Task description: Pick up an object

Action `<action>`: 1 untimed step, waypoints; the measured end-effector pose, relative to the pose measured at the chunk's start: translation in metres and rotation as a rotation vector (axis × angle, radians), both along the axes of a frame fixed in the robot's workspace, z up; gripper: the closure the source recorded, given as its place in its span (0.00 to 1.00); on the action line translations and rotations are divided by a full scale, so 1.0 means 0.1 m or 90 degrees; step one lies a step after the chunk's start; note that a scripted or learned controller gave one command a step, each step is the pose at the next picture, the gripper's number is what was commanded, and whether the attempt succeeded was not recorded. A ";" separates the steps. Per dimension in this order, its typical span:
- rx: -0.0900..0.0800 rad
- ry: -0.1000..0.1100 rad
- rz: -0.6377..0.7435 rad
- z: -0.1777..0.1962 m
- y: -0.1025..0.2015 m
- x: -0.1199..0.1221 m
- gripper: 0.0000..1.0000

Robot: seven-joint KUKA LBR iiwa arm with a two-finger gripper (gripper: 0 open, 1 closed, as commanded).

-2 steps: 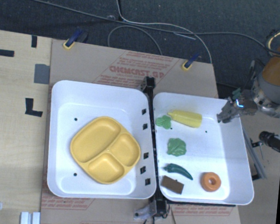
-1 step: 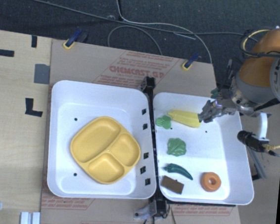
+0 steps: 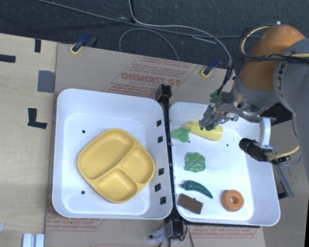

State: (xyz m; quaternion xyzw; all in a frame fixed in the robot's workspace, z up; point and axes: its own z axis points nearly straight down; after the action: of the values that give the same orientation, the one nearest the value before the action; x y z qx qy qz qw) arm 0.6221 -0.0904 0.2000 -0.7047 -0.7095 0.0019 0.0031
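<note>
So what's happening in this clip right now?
The arm's hand is down in the right bin, right over a yellow item near its far edge. A green leafy piece, dark green pepper, brown block and orange ring lie untouched. The left bin holds a yellow divided plate.

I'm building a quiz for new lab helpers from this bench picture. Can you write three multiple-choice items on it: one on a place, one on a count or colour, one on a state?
1. Where does the yellow divided plate lie?
A. Left bin
B. Right bin
C. On the cardboard

2. What colour is the ring-shaped toy?
A. Blue
B. Orange
C. White

3. Where is the gripper?
A. Over the plate
B. Outside both bins
C. Down at the yellow object at the right bin's far side

Answers: 1 A, the plate lies in the left bin. 2 B, the ring is orange. 3 C, the gripper's tip meets that yellow object there.
</note>
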 end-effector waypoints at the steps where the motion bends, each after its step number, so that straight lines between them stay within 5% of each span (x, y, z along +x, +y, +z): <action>1: -0.001 0.000 -0.001 0.00 0.53 0.13 1.00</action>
State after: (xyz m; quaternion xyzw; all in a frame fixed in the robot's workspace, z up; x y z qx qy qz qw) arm 0.6355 -0.0372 0.2000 -0.7050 -0.7092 0.0020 0.0025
